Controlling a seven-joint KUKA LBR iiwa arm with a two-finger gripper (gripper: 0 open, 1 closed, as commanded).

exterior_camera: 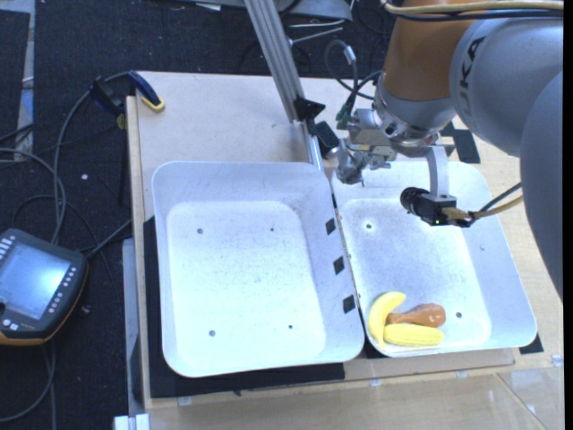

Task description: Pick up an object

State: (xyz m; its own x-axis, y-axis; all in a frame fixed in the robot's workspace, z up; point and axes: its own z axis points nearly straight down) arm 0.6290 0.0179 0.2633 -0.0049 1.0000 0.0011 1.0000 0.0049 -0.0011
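the yellow corn (413, 335), banana (385, 310) and drumstick (423, 315) cluster at the right bin's (501, 267) near edge; the hand (351, 170) hangs over that bin's far left corner, grip state unclear

Non-task items, placed relative to the claw (351, 170):

- Left white bin (179, 195): below and to the left, its near wall close to the claw.
- Wooden bench top (215, 115): bare surface up and to the left.
- Slanted aluminium rail (273, 38): rises above, to the upper left.
- Blue-and-yellow clamp (141, 90): far left and above, at the bench corner.
- Handheld control pendant with screen (36, 283): far left and below, on the dark floor.
- Black cables (54, 164): far left, trailing between clamp and pendant.
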